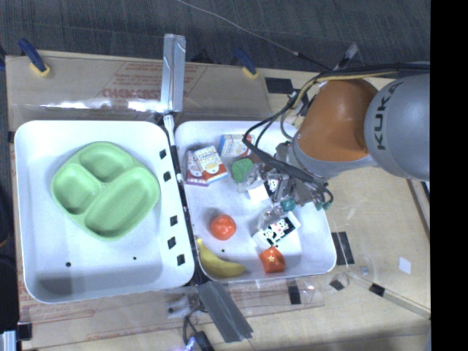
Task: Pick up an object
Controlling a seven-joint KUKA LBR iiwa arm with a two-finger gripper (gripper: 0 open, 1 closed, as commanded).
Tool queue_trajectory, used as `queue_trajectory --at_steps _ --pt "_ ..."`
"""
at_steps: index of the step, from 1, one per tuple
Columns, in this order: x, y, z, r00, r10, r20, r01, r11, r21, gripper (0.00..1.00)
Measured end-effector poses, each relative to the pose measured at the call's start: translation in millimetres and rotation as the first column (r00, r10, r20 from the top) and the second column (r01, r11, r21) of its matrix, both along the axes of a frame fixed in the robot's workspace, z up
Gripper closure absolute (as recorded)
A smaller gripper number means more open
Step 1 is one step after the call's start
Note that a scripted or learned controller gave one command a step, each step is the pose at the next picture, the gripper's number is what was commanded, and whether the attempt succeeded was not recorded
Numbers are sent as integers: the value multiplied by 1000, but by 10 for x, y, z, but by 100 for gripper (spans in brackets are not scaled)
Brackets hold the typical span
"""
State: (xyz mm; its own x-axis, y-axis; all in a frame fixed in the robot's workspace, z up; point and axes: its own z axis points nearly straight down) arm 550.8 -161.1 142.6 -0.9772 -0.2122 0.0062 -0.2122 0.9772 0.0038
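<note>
Your pincer [281, 205] hangs low in the right bin [311, 258], just above a black-and-white card [278, 230]; I cannot tell whether it grips. A tomato [223, 227] sits nearby.

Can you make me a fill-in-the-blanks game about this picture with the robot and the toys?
1. The divided plate in the left bin is colored ____.
2. The yellow fruit at the front of the right bin is a ____.
3. The round tomato sits in the ____ bin.
4. The band above the arm's pincer is colored ____.

Missing words: green; banana; right; orange
</note>
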Motion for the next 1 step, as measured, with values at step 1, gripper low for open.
queue_trajectory --at_steps 1 --pt "211 580 -519 996 -88 4 88 996 0 0"
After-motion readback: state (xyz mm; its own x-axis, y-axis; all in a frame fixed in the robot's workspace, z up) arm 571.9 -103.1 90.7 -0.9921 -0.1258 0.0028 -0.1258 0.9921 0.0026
